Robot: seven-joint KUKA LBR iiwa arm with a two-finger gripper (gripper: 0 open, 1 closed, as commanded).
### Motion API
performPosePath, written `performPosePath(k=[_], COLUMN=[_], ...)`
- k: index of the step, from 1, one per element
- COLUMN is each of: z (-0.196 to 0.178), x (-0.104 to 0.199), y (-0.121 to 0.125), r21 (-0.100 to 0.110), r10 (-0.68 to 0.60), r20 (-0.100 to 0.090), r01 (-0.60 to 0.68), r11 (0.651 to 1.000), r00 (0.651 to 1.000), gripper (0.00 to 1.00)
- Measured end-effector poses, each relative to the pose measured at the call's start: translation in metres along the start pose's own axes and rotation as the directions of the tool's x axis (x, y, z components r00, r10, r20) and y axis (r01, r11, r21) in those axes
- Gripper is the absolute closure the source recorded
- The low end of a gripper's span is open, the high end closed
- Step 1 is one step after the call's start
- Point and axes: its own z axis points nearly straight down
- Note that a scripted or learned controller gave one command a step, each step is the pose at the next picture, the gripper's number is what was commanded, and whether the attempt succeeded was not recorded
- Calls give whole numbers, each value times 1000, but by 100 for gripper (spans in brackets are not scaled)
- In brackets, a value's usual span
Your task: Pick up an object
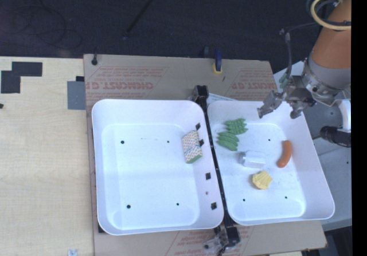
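Observation:
My gripper [281, 107] hangs above the far edge of the right bin [321, 192], its two fingers spread open with nothing between them. Below it in that bin lie a green leafy piece [231, 133], a small white block [252, 160], an orange sausage-shaped piece [284, 153] and a yellow lump [262, 180]. The sausage piece is the nearest to the gripper, a little toward the front. In the left bin [114, 203] a patterned sponge-like block [192, 146] leans near the right wall.
A black divider with clips [210, 174] runs between the two bins. Cardboard [149, 77] lies under both. The wooden bench top [40, 163] stretches to the left. Cables hang by the arm at the upper right.

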Motion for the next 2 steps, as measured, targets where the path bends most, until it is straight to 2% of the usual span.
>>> performPosePath(k=[1,2], z=[-9,-1], x=[0,97], y=[0,-69], r21=[1,5], r10=[-1,1], r20=[-1,-1], r01=[1,-1], r11=[1000,1000], r00=[1000,1000], gripper=[100,100])
